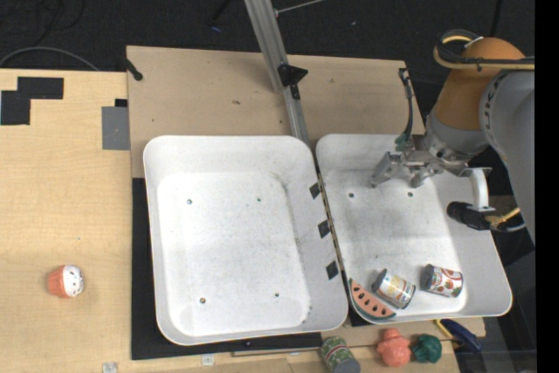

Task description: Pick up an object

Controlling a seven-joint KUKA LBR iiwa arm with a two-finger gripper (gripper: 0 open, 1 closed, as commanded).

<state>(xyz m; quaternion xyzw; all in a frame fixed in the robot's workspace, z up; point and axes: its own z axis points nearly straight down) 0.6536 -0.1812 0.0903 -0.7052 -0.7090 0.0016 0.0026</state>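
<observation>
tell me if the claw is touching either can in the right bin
Apart. The camera view shows the claw at the right bin's far end, with bare floor between it and the two cans lying near its front edge.

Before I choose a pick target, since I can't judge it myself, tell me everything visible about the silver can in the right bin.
The silver can lies on its side, tilted diagonally, on the floor of the right bin near its front edge. It looks metallic, with a yellowish label band and a pale end facing up-left. A watermelon-slice toy lies right beside it on the left, perhaps touching; a red-and-white can lies apart on its right. The gripper is above the bin's far end.
</observation>
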